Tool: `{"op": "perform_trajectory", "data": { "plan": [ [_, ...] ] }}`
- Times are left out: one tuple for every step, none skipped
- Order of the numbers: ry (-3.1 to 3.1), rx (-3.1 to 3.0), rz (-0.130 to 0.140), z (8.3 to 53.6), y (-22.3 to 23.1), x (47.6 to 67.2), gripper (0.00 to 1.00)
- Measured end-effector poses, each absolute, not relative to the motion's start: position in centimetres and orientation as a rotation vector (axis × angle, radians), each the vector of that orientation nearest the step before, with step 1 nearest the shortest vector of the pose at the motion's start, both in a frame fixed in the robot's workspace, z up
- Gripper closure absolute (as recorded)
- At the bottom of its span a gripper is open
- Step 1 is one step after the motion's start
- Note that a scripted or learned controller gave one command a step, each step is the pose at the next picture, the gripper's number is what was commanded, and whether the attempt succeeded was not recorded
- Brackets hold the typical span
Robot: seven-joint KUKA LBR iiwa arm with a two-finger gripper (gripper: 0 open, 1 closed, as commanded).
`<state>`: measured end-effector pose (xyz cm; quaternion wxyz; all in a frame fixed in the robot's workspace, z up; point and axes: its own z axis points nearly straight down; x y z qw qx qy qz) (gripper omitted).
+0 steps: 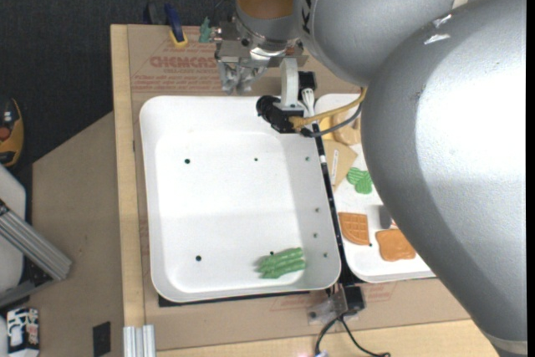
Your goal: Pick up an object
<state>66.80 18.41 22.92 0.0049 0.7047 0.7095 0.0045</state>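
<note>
The left bin point(167, 205) holds one green toy point(281, 262), lying loose near its front right corner, well apart from the arm. The pincer point(237, 78) hangs above the tabletop point(134, 79) just behind that bin's back rim, its short fingers close together with nothing between them. Further right, the other bin point(368, 270) carries a small green piece point(360, 180) and two orange waffle-like pieces point(354, 227). By my reading nothing is lifted yet; choosing, descending and closing all remain.

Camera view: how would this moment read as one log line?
gripper above left bin's far rim | green toy lying near front | nothing seen held
</note>
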Motion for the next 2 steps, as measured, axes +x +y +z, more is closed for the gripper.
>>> {"op": "perform_trajectory", "data": {
  "plan": [
    [2.222, 2.204, 0.016, 24.0, 18.5, 66.8, 1.00],
    [2.221, 2.202, 0.020, 25.0, 18.5, 66.9, 1.00]
  ]
}}
